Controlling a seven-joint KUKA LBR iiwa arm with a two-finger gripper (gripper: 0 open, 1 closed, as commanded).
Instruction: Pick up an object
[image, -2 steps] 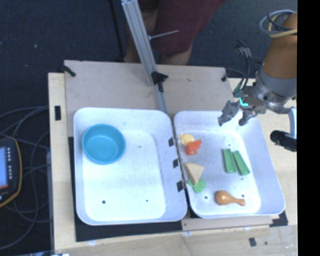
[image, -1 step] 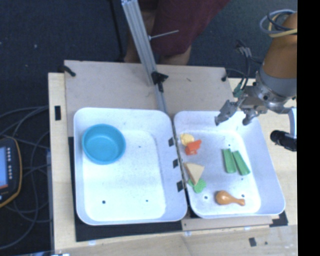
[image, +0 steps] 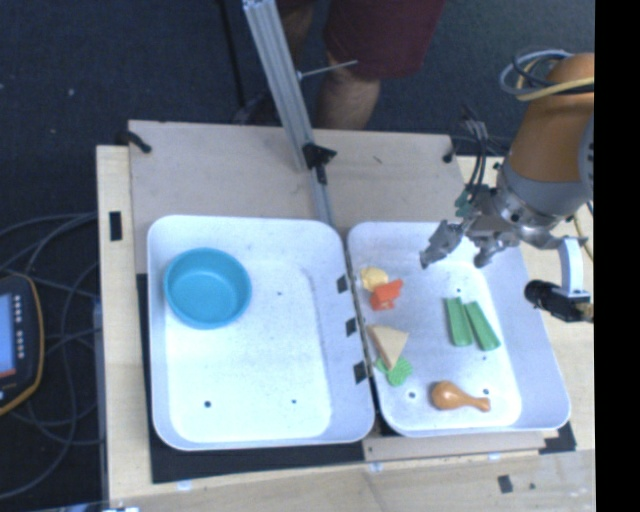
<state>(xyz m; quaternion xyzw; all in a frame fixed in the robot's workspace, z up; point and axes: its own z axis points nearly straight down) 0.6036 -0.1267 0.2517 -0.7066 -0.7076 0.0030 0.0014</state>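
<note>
My gripper hangs open over the far part of the right bin, with nothing between its fingers. In front of it lie two green sticks side by side. Against the bin's left wall are a small yellow piece and an orange-red piece. Further forward sit a tan wedge and a small green piece. An orange pear-shaped toy lies near the front edge.
The left bin holds a blue bowl in its far left corner. A slanted metal pole rises behind the bins. Cables and a device lie off the bench at left.
</note>
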